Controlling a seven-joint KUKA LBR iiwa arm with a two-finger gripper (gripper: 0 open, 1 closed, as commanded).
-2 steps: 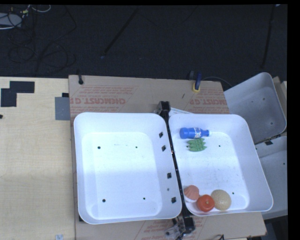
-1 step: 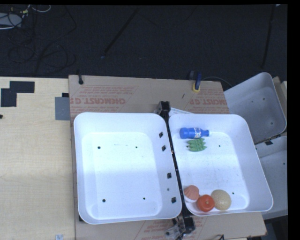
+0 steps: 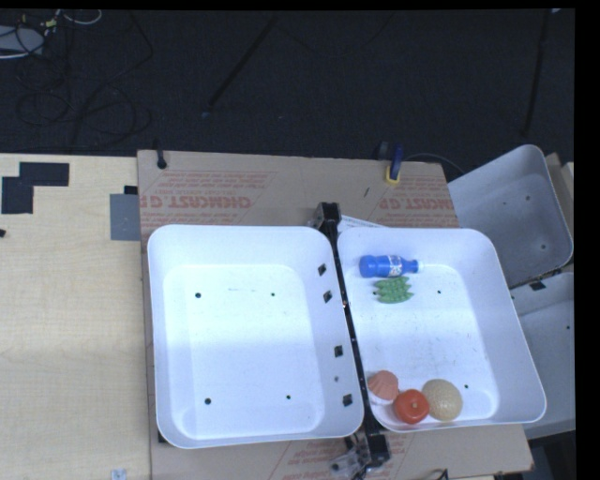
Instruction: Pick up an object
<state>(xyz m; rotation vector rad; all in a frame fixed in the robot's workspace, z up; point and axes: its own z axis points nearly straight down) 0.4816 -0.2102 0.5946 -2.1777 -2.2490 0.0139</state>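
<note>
place: robotics lab | cues: paired white bins (image 3: 246, 246), cardboard-covered bench (image 3: 281, 192), floor cables (image 3: 56, 28)

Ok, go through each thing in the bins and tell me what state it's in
Blue bottle: lying on its side, right bin, far end.
Green toy: lying flat, just below the bottle.
Pink shell-like piece: resting in the near corner.
Red ball: resting beside the pink piece.
Tan ball: resting against the red ball.
</note>
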